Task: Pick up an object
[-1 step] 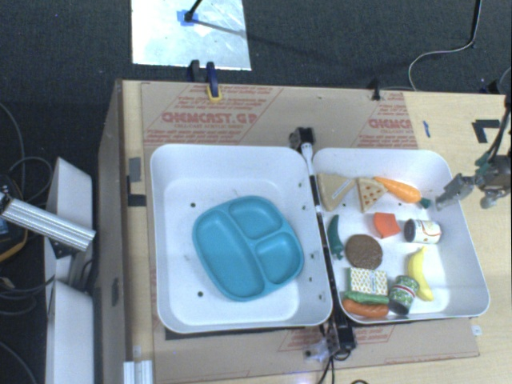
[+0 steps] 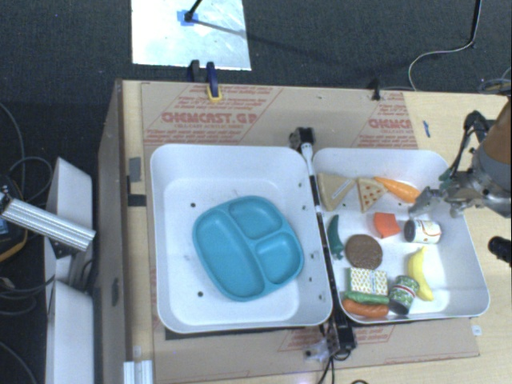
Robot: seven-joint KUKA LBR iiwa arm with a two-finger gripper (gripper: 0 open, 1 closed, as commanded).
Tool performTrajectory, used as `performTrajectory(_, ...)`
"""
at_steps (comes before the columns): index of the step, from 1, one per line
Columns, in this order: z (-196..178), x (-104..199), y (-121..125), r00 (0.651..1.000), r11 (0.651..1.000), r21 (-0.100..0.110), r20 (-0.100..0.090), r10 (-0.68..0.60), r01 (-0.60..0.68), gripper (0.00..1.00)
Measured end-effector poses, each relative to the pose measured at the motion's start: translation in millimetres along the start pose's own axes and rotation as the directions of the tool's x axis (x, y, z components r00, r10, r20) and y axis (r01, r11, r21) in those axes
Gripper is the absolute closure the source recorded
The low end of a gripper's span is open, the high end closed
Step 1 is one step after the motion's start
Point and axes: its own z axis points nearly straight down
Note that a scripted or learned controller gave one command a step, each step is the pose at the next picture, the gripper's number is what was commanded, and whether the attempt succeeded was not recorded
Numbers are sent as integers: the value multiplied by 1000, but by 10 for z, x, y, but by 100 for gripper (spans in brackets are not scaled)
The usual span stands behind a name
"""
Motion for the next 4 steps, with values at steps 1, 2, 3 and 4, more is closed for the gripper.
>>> performTrajectory(1, 132, 1, 565, 1000, 1000, -3, 1, -3, 3, 0)
performTrajectory(2, 295, 272, 1114, 1000, 1000, -4, 1, -4, 4, 0)
performTrajectory(3, 496, 628, 969, 1000, 1000, -2, 0, -4, 4, 0)
performTrajectory(4, 755, 789, 1077, 1000, 1000, -3, 0, -3, 3, 0)
